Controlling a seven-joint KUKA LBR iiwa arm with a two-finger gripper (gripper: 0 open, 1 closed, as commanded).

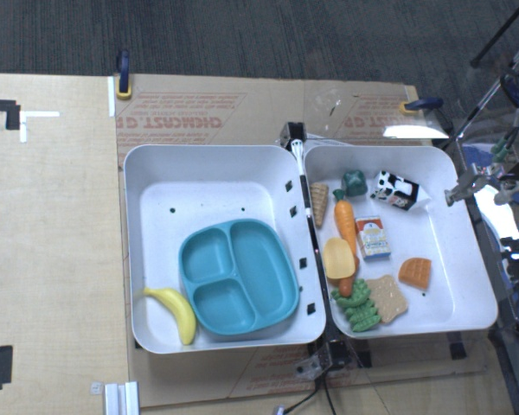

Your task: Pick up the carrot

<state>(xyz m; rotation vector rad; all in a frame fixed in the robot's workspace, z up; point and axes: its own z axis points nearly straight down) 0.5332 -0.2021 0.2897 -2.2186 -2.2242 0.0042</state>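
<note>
White bins sit side by side on the bench; whether the gripper is open or closed cannot be told.

The carrot (pixel 347 223) lies in the right bin (pixel 467 258), in its left half, running lengthwise from far to near, with its green top towards the far edge. Its near end is covered by a yellow piece (pixel 338 258). A tan cone (pixel 319 204) lies just left of it, against the bin's left wall. A small carton (pixel 374 239) lies just right of it, touching or nearly so. A dark green item (pixel 354 182) sits by the carrot's top, and a black-and-white cow (pixel 394 190) sits further right, near the far edge. An orange wedge (pixel 415 272) lies apart towards the right wall. A cracker (pixel 387 298) and a bumpy green item (pixel 356 309) lie side by side at the near left corner.

In the left bin (pixel 156 188), a teal divided plate (pixel 239 275) takes the near right part, and a banana (pixel 177 312) lies at the near left corner, just beside the plate.

Brown cardboard (pixel 182 115) lies beneath both bins.
</note>
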